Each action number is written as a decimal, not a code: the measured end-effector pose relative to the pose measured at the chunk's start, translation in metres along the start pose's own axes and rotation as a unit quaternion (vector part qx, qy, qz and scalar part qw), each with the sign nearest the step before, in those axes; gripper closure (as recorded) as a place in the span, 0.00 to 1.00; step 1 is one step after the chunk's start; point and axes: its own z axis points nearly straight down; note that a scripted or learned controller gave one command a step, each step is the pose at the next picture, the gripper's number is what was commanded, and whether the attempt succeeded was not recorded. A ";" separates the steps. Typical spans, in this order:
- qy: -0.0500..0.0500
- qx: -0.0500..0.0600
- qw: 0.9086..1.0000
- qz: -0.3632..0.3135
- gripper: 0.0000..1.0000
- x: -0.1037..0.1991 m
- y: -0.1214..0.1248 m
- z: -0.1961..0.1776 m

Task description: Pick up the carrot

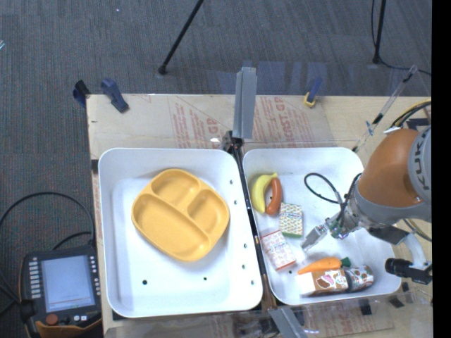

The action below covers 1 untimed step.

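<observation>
The arm (402, 178) has a broad, rounded orange band with part of the dark "KUKA" lettering at its edge. Below the band sits a grey wrist section. A black cable (323, 189) loops out from the wrist. The end effector (318, 235) is a small metallic grey piece with slim fingers, fixed to a compact grey mount.

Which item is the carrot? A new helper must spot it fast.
Look in the right-hand white bin, at its near edge. The carrot lies there, just above a brown-labelled bottle lying on its side. It is the only tapered orange piece with a green tip; the neighbours are flat packets and a banana.
</observation>
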 end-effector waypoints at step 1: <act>0.000 -0.001 0.996 -0.094 0.00 0.040 -0.034 -0.001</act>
